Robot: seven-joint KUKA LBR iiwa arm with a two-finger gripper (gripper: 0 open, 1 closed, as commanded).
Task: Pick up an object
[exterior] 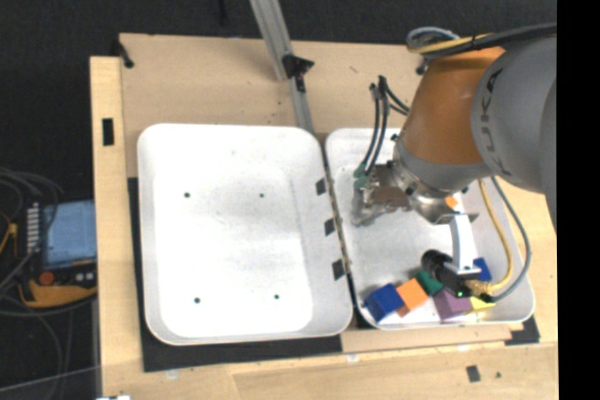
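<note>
Grey hand (367,200) above right bin (375,244)

left bin (234,229) open, blocks (412,295) crowd right bin (375,244)

One fixed overhead camera, slanting down on both bins (234,229)
</note>
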